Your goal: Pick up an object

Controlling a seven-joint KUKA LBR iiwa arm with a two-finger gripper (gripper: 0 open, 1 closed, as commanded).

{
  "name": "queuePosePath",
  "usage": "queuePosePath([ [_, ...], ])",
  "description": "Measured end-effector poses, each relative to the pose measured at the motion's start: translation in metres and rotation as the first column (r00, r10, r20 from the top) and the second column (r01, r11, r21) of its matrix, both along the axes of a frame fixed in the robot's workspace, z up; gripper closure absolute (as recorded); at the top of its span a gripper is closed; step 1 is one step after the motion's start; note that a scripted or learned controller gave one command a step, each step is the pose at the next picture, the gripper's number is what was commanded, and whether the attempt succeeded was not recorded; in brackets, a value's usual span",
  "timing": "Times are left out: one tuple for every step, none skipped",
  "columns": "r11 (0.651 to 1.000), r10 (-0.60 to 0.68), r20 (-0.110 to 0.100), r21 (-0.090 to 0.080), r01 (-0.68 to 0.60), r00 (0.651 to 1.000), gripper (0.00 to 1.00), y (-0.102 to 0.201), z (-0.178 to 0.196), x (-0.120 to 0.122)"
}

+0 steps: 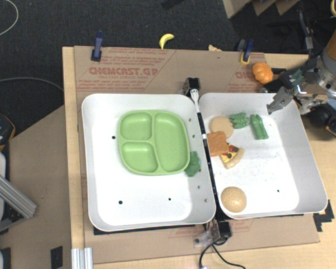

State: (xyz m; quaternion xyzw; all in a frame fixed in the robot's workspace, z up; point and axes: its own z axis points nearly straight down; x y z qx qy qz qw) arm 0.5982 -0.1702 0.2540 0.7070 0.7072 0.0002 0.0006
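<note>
1. Where the two white bins sit side by side on the cardboard-covered bench, the left bin (101, 206) holds a green divided plate (154, 142) with three compartments, all of them bare, and one small dark green toy (192, 165) touching the plate's lower right corner.
2. The right bin (302, 184) holds six toy foods: a round tan bun (220, 125), a brown slab (218, 143) just below it, a pizza slice (232, 157) touching that slab, a tan ball-shaped piece (233, 199) near the front wall, a leafy green piece (239, 120), and a long green vegetable (259, 126) beside it.
3. The gripper (281, 101) hangs over the right bin's back right corner, well apart from the toys, with nothing between its fingers; whether they are spread or closed is too blurred to tell.
4. The arm is cut off by the right edge.
5. Outside the bins lie one orange fruit (262, 72) near the gripper and one yellow banana (166, 40) beyond the board's far edge.
6. Two blue clamps (97, 47) grip the board's back edge.
</note>
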Motion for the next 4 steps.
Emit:
queuePosePath([
  [1.000, 0.010, 0.012, 0.001, -0.010, 1.000, 0.00, 0.091, 0.098, 0.011],
  [1.000, 0.009, 0.022, 0.001, -0.009, 1.000, 0.00, 0.170, 0.279, 0.003],
  [1.000, 0.002, 0.006, -0.002, -0.002, 1.000, 1.00, 0.166, 0.279, 0.003],
  [1.000, 0.003, -0.016, 0.001, -0.003, 1.000, 1.00, 0.197, 0.159, -0.019],
])
